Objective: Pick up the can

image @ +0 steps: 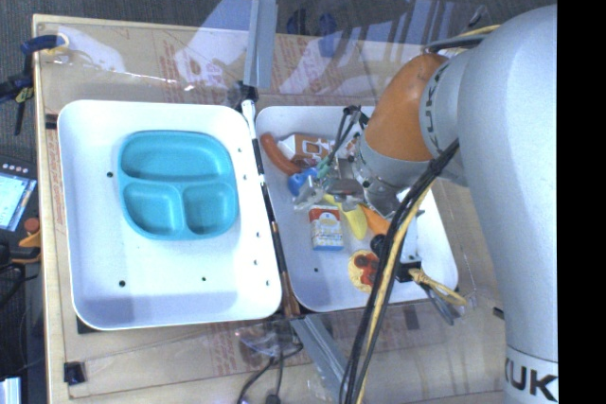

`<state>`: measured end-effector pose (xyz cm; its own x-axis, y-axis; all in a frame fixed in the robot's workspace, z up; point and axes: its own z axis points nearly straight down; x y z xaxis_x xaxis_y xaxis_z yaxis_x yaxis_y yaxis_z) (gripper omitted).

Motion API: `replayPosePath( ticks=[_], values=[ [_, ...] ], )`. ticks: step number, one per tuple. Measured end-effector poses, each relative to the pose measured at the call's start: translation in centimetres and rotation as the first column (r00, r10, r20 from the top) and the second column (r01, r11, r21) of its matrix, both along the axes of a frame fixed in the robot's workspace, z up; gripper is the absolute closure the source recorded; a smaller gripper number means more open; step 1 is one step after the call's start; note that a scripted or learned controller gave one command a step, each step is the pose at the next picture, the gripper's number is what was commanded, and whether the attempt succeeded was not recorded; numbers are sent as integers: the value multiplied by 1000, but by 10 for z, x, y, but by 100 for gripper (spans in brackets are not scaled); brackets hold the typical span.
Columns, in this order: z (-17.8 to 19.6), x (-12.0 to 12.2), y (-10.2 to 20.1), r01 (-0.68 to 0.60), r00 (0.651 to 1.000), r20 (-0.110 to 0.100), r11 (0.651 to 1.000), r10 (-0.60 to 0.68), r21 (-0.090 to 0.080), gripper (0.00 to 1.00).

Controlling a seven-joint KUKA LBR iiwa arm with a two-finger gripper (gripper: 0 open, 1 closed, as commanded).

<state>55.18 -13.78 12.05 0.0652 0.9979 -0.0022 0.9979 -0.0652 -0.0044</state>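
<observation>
Can (328,228) lies flat mid right bin (284,274) | gripper (320,183) just above clutter | jaws' state: cannot tell | risk: snagging neighbouring items, can rolling away

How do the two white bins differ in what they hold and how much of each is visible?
The left white bin holds one turquoise three-compartment plastic tray; the right white bin holds a clutter of small items, including a red-and-white carton and an orange sausage-shaped toy. The left bin lies fully in view; the grey arm covers much of the right one. Both are shallow, white and rounded.
</observation>
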Motion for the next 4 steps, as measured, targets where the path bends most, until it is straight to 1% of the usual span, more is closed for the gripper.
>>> replayPosePath(
  ticks=[1, 2, 3, 4],
  values=[
    [8, -1, 0, -2, 1000, -4, 1000, 2, 2, 100],
    [8, -1, 1, -3, 1000, -4, 1000, 3, 1, 0],
    [-26, 1, 21, -30, 1000, 7, 1000, 30, 0, 0],
    [-25, -40, 24, -43, 999, 11, 999, 43, -3, 0]
  ],
)
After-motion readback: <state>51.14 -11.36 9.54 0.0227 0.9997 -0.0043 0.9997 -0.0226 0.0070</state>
